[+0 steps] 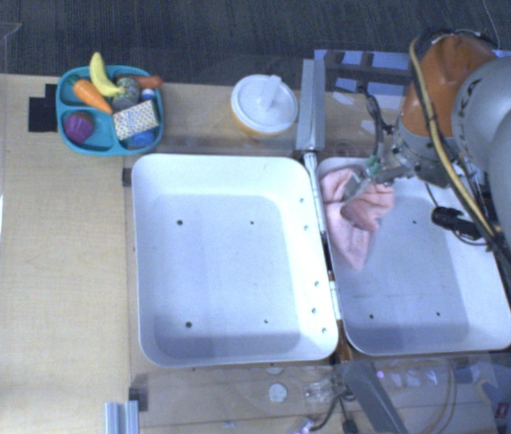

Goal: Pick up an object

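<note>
On the wooden bench (47,269) you see two white bins. At the far left corner of the right bin (436,333), the gripper (370,177) has its fingers closed on a pink cloth (356,215), which hangs down from them.

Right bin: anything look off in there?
The pink cloth is bunched against the right bin's upper-left corner, crumpled, with one end trailing down the bin floor and its edge riding up against the divider wall. The gripper sits right over its top. Nothing looks spilled or damaged.
</note>
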